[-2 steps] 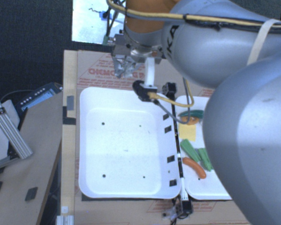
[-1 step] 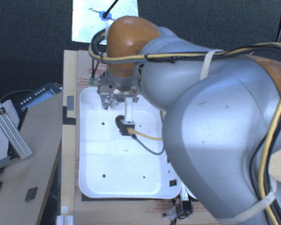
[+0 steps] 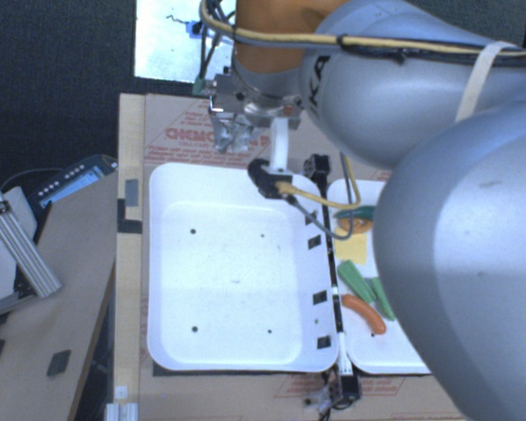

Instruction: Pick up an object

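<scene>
The gripper [image 3: 236, 138] hung above the far edge of the left bin [image 3: 169, 244]; whether it was open or closed could not be told. In the right bin [image 3: 387, 360], an orange carrot-like piece [image 3: 365, 313] lay near the dividing edge (long axis slanting toward the near right), beside a green piece [image 3: 358, 281] and a yellow block [image 3: 352, 248].

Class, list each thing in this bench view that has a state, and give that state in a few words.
Left bin: flat on the bench, white floor bare.
Right bin: partly hidden by the arm, holding small items.
Orange item: lying in the right bin.
Green item: lying in the right bin.
Yellow item: lying flat in the right bin.
Gripper: above the left bin's far edge.
</scene>
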{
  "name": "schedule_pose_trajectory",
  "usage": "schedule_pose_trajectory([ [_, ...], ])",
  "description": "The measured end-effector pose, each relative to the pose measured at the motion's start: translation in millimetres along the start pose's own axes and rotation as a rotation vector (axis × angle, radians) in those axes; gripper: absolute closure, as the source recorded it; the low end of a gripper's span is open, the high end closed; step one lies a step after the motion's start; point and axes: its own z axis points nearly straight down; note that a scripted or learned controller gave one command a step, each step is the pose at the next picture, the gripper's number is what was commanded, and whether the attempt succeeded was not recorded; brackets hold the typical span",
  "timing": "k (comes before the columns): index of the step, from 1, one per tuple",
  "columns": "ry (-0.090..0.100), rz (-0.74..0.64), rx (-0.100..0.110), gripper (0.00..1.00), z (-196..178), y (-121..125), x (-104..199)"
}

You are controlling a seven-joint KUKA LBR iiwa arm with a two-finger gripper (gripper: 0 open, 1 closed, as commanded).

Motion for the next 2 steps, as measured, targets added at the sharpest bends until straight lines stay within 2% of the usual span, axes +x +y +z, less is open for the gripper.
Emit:
schedule_pose_trajectory([
  [1,-0.007,-0.004,0.025,1.00,153.7,-7.2,13.5],
  [2,-0.006,0.001,0.023,1.00,198.6,-70.7,-3.1],
])
